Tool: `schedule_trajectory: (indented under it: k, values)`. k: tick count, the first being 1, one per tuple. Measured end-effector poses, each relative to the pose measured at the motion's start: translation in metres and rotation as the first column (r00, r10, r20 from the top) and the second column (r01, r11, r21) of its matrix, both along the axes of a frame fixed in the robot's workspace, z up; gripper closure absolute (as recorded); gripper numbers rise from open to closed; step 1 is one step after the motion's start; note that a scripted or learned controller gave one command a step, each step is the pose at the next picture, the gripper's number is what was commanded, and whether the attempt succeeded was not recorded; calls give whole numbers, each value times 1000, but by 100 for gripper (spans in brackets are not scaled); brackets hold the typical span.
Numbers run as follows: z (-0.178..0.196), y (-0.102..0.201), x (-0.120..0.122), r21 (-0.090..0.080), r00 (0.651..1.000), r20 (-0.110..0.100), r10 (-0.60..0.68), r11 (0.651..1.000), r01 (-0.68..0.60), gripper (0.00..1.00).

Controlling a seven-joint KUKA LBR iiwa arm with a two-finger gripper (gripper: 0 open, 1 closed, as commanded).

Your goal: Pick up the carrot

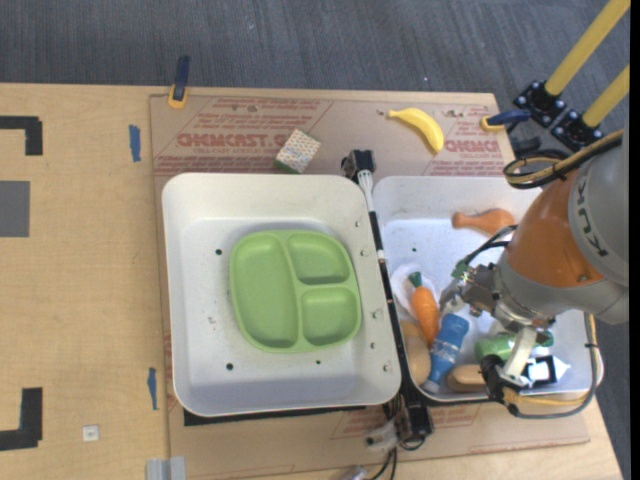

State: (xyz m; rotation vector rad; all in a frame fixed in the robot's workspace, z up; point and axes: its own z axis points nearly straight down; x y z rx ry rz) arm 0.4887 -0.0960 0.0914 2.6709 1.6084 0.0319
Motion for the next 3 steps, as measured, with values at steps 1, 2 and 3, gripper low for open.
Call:
schedule_trajectory:
  k: [1, 2, 3]
  values:
    - [94, 74, 5, 14, 980, -29, -195, 981, 195, 0]
    - [2, -4, -7, 12, 962, -28, -272, 962, 272, 0]
    - [-1, -8, 43, 16, 805, -27, -593, 805, 593, 0]
